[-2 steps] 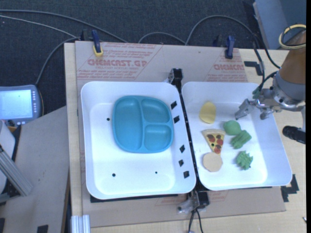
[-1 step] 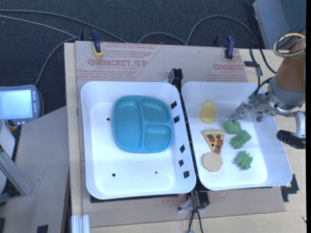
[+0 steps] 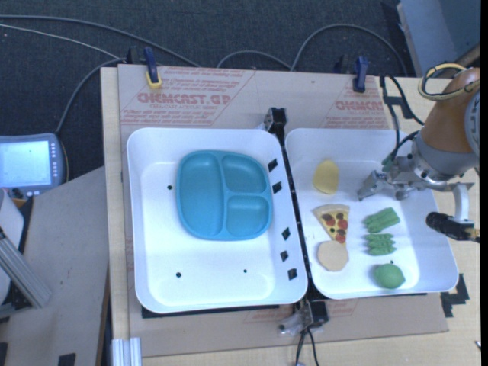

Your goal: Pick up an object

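The right bin (image 3: 431, 255) holds several toy foods. A yellow piece (image 3: 326, 176) lies near its far left. In front of it are a pizza slice (image 3: 333, 223) and a pale tan round piece (image 3: 332, 257). Two green leafy pieces (image 3: 380, 219) (image 3: 380, 243) and a round green piece (image 3: 389, 275) lie to the right. My gripper (image 3: 383, 190) hangs over the far middle of this bin, right of the yellow piece and just beyond the upper green piece. It is open, with nothing between its fingers.
The left bin (image 3: 156, 258) holds a blue divided plate (image 3: 223, 195). A black divider with clips (image 3: 284, 204) runs between the bins. Blue clamps (image 3: 152, 71) (image 3: 359, 75) pin the board at the back, and cables trail behind. A small screen (image 3: 27, 162) sits far left.
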Robot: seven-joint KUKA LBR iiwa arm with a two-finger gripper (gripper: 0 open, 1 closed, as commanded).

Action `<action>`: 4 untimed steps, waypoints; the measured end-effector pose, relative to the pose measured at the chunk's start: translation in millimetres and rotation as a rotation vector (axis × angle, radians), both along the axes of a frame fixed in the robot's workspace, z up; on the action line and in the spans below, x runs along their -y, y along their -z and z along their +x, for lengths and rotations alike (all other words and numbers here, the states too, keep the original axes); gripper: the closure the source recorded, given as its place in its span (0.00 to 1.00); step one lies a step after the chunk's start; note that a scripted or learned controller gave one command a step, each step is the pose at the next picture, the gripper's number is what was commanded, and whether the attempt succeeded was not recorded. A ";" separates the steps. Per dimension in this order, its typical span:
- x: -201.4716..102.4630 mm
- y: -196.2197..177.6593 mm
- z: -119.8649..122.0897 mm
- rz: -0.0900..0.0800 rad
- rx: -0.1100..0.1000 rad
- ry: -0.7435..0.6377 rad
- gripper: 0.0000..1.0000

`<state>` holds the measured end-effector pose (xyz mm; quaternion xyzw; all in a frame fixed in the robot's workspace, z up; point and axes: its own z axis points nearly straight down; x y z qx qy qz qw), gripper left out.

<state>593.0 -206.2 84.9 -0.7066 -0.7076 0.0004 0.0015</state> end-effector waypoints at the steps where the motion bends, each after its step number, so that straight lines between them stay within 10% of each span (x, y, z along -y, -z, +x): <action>1: -0.2 -11.8 0.8 0.000 0.003 -0.001 1.00; 4: -8.1 -148.6 10.7 -0.003 0.008 -0.001 1.00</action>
